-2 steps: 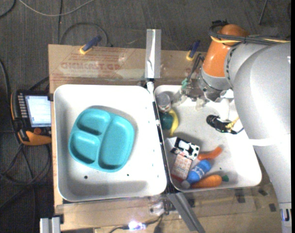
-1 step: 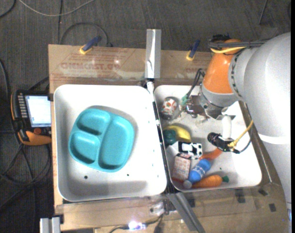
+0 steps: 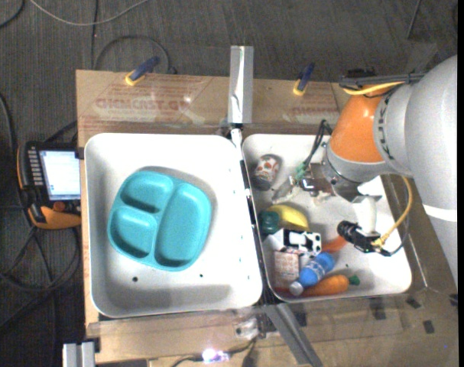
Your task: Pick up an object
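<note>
Carrot (image 3: 329,284) lies nearest the camera along the front wall of the right bin (image 3: 400,281), orange, on its side, with a small bottle (image 3: 314,269) with a blue label just beside it and a small printed packet (image 3: 286,264) to their left. Behind those sits a black-and-white toy (image 3: 302,241), then a yellow banana (image 3: 293,216) touching a dark green piece (image 3: 270,220). Farther back, near the rear left of this bin, a small grey-and-red object (image 3: 267,168), too small to identify.

Left bin (image 3: 98,228) holds a teal divided tray (image 3: 162,219), flat, roughly central.

Arm reaches in over the right bin; gripper (image 3: 312,180) hangs at the rear middle of the bin, above the banana and well apart from the carrot cluster. Jaw state: cannot tell, the wrist hides them. Nothing visible between the fingers.

Progress, as judged: no object lifted; every item appears to rest on a bin floor. Approach is at most under way. Descent, closing on one item and lifting all remain. Banana or the grey-and-red object look like the closest candidates.
</note>
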`<state>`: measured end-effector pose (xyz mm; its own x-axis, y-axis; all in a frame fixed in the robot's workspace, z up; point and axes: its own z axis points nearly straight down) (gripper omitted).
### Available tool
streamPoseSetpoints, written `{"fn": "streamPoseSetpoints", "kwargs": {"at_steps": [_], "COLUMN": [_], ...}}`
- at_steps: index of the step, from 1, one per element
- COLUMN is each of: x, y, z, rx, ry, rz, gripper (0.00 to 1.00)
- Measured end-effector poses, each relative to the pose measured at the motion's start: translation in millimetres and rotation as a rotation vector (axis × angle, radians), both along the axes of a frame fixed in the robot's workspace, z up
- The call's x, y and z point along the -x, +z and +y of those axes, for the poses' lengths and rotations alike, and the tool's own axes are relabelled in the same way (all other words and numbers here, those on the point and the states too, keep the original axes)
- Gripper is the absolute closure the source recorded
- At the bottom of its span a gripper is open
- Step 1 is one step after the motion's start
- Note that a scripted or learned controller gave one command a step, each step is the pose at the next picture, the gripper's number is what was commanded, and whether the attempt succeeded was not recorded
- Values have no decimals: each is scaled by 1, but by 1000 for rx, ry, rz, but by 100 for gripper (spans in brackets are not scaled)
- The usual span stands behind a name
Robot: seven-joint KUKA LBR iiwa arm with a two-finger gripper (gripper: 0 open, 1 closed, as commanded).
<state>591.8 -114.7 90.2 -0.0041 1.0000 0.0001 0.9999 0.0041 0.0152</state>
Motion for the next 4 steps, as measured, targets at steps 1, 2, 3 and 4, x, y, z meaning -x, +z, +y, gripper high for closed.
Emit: {"fn": "streamPoseSetpoints", "kwargs": {"at_steps": [1, 2, 3, 4], "x": [23, 38, 43, 76], "y": [1, 1, 89, 89], "z": [-3, 9, 66, 34], "rx": [6, 5, 1, -1], "ry": [45, -3, -9, -252], "rz": [-5, -7, 25, 27], "gripper": [0, 0, 0, 0]}}
